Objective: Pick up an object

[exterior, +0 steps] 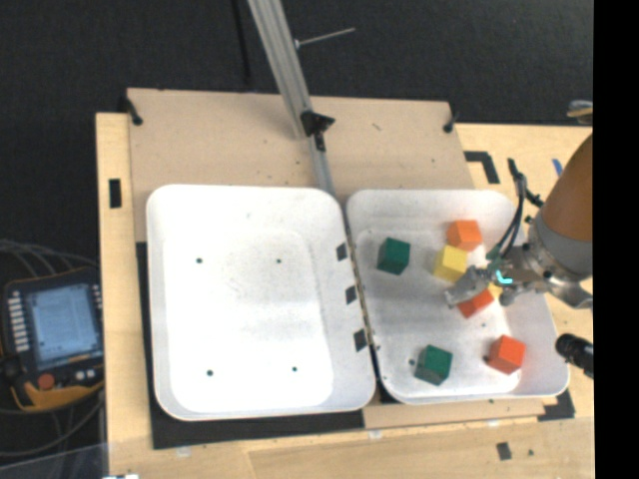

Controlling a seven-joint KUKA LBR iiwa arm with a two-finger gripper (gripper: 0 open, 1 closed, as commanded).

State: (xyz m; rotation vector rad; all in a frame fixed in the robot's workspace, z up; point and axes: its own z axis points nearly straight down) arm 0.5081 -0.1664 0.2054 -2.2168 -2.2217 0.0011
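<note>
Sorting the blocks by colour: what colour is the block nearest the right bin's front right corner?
Orange-red; the block shows best in the camera view.

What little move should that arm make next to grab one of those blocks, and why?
Probably settle straight down and close. The gripper sits low in the right bin, right at a red-orange block beside the yellow block. No block is clearly between its fingers, so nothing looks held yet.
</note>
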